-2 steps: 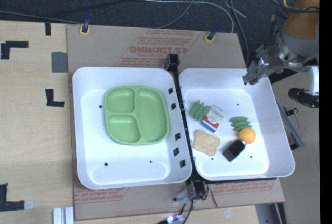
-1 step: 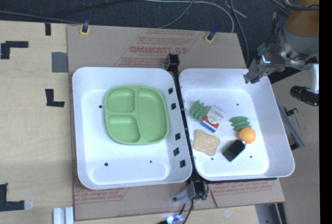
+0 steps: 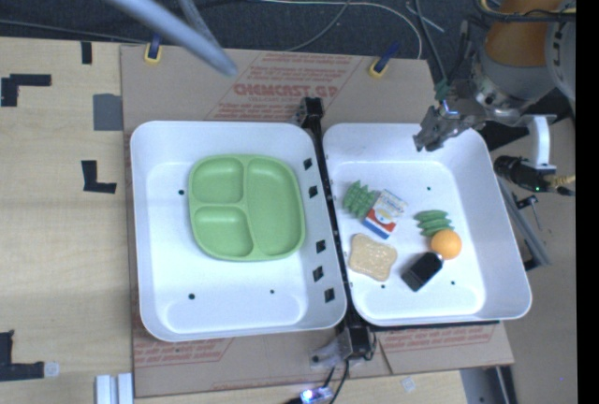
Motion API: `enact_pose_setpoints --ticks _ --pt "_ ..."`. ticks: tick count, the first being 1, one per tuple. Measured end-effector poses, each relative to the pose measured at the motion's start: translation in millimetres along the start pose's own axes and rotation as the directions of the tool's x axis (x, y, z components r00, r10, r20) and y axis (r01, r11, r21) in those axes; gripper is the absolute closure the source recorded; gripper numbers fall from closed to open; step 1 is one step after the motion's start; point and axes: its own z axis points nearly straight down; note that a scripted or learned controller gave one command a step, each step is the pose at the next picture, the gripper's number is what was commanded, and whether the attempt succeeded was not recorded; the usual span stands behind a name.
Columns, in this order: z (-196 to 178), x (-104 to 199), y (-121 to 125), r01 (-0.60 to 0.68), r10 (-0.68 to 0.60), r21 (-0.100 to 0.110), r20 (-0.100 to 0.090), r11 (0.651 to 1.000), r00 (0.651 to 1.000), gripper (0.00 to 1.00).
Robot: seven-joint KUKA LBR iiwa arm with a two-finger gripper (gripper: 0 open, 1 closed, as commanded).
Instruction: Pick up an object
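My gripper [image 3: 432, 137] hangs at the right bin's [image 3: 487, 295] far rim; whether it is released or clenched I cannot tell. Every pickable thing lies toward the near side of it (the green leafy piece [image 3: 358, 199] is nearest, down-left).

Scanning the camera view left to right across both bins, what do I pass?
green divided plate → green leafy piece → small carton → black block → orange, with the gripper above the right bin's far edge.

Glossy white plastic bins [image 3: 154, 206]; matt green plastic tray [image 3: 248, 208]
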Motion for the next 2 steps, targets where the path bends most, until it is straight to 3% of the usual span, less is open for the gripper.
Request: enact_pose_setpoints --ticks 2 --pt "-12.2 107.5 -9.2 0.002 -0.002 0.001 -0.001 1.0 1.0 1.0"
